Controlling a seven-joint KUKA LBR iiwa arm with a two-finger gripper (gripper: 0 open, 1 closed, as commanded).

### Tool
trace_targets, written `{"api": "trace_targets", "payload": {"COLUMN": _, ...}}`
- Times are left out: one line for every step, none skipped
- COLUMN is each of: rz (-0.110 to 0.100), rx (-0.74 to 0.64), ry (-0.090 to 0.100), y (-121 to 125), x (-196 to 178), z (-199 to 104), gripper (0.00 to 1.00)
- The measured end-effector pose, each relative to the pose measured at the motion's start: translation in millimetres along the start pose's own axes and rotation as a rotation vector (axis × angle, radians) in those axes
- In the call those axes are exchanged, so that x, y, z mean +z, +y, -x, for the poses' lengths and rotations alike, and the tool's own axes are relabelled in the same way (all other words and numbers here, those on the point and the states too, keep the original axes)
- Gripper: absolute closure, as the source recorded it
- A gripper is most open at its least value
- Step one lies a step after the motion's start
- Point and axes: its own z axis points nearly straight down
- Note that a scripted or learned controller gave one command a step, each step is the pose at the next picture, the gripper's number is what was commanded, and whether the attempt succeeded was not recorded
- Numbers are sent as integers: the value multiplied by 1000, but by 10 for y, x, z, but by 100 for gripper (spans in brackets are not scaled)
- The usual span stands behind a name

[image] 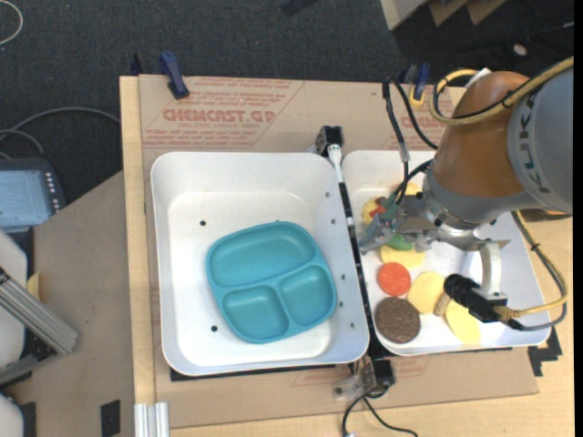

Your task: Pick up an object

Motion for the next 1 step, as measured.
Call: {"api": "trace_targets", "payload": {"rz": 4, "rx": 8, "ry": -2, "y": -454, "x": -13, "z": 279, "gripper": 0}}
